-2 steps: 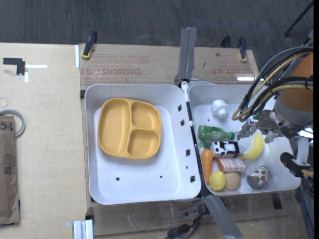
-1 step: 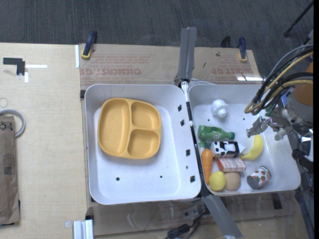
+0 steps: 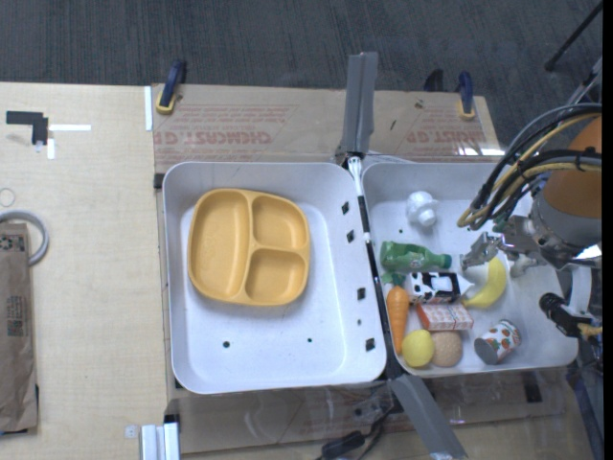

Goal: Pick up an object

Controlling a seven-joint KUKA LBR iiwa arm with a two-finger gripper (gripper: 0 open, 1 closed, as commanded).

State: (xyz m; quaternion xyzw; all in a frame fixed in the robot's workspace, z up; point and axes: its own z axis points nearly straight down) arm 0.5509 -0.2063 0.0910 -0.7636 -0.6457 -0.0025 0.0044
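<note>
A yellow divided plate (image 3: 249, 247) is lying alone in the left bin (image 3: 192, 353), well apart from anything the arm is working near; in the right bin (image 3: 536, 357) the objects are crowding the left and lower part: a green bottle (image 3: 412, 256) is lying on its side, with a small black-and-white toy (image 3: 433, 284) just below it, an orange carrot (image 3: 397, 316) running down along the bin's left wall, and a lemon (image 3: 418, 348) sitting beside a brown round piece (image 3: 446, 350); a white lump (image 3: 420, 208) is resting apart near the top, a pink-and-white box (image 3: 446, 317) is lying between the toy and the lemon, and a patterned cup (image 3: 497, 341) is tipped over at the lower right; a banana (image 3: 488, 285) is curving just beside the gripper (image 3: 482, 253), which is hovering over the bin's right half; whether the jaws are apart or together cannot be told from this slant, and nothing is visibly between them; the step in hand seems to be the approach, with the banana the likeliest target; the next move is calling for a descent centred across the banana's narrow width, avoiding the toy alongside.
</note>
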